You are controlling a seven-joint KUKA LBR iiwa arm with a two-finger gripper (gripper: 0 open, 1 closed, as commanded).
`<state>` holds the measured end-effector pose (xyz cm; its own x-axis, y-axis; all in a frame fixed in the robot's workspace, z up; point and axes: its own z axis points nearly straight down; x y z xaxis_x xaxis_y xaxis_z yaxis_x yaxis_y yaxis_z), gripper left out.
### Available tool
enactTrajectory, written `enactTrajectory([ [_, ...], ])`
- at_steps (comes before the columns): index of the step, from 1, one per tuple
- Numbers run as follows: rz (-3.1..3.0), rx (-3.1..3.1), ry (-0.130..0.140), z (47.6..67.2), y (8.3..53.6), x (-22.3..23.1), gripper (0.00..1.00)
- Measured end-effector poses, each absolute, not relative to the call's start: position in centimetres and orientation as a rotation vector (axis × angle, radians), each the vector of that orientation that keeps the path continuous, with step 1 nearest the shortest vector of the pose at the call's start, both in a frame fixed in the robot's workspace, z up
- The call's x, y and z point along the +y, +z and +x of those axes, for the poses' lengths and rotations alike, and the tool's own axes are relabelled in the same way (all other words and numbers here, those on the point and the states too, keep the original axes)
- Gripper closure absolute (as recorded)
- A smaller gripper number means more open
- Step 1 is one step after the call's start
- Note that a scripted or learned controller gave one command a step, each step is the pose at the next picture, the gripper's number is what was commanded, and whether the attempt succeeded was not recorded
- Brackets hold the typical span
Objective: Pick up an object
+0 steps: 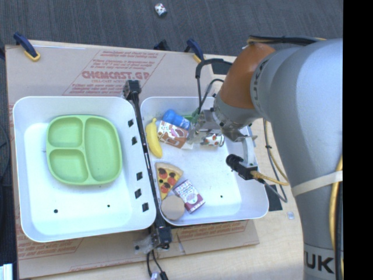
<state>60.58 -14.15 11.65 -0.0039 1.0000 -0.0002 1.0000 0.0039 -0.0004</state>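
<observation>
Reaching into right bin (250, 206) | gripper (208, 134) low beside carton (172, 133) (finger state: cannot tell) | 0 objects lifted; pick pending

A robotics lab: a grey industrial arm (303, 127) works over a desk (280, 244) with two white bins (76, 223) on clamped cardboard (116, 72) left of the end effector (208, 134), toy items just beside it, grey carpet (116, 10) beyond
</observation>
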Motion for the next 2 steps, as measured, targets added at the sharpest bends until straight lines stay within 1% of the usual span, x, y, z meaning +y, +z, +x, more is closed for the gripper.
enactTrajectory([
  [1,-2.213,-2.229,0.0,60.6,12.7,-14.1,1.0],
  [2,-2.217,-2.227,-0.001,57.8,18.6,-15.3,1.0],
])
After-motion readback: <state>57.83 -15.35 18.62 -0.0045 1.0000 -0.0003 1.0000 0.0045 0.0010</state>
